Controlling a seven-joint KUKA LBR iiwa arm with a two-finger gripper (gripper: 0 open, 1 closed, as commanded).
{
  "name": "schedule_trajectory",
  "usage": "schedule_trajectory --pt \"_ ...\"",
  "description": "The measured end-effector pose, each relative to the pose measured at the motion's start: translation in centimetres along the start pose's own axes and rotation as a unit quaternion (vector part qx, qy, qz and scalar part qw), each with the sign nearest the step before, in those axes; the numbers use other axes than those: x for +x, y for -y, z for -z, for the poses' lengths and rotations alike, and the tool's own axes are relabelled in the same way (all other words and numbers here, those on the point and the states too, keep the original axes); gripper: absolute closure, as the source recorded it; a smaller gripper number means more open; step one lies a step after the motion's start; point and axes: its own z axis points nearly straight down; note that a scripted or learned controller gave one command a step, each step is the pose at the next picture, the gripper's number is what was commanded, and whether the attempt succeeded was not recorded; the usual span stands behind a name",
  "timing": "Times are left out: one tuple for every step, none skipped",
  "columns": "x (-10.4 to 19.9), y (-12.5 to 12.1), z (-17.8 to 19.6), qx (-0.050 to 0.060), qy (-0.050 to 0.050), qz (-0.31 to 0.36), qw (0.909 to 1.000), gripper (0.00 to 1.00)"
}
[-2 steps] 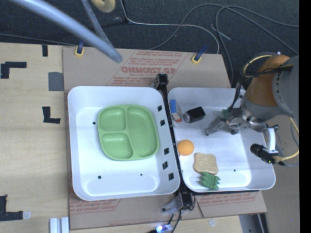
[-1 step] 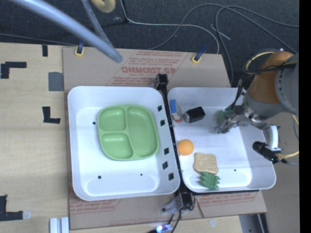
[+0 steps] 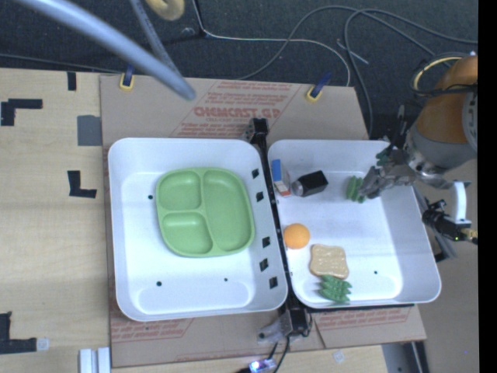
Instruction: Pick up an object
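The right bin (image 3: 388,231) holds several small objects. A black block (image 3: 311,183) lies near its back left, beside a small blue and red piece (image 3: 278,179). An orange ball (image 3: 296,236) sits by the left wall, with a slice of toast (image 3: 329,261) and a green leafy piece (image 3: 335,289) toward the front. A small green object (image 3: 355,189) lies at the back of the bin. My gripper (image 3: 371,183) is low at the back right of this bin, right against the green object's right side. Whether it holds the object is unclear.
The left bin (image 3: 132,286) carries a green divided plate (image 3: 206,211). A black divider with clips (image 3: 270,216) runs between the bins. The arm's orange band (image 3: 446,115) and wrist hang over the right bin's back right corner. Cables trail behind the bench.
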Motion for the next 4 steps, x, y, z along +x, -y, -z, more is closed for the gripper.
schedule_trajectory --pt "0.0 0.8 5.7 0.001 0.0 0.0 1.0 1.0" --pt "-0.4 -0.2 10.6 -0.001 0.001 0.0 1.0 1.0" --pt "5.8 0.5 10.0 0.002 -0.001 0.002 1.0 1.0" --pt "10.6 1.0 8.6 0.003 -0.001 0.002 1.0 1.0"
